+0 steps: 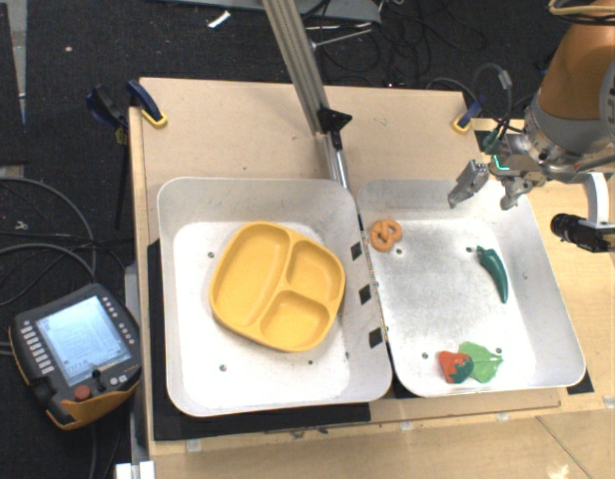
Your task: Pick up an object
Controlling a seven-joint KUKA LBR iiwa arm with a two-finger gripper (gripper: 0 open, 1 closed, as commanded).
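Observation:
My gripper hangs over the far edge of the right bin, fingers spread open with nothing between them. Below it in that bin lie a green pepper, an orange pretzel near the bin's left wall, and a red-and-green strawberry toy by the front edge. The pepper is the closest of these to the gripper, a little toward the front.
The left bin holds a yellow divided plate. A metal pole slants down to the seam between the bins. Clamps sit at the bench's back corners, and a teach pendant rests off the bench at left.

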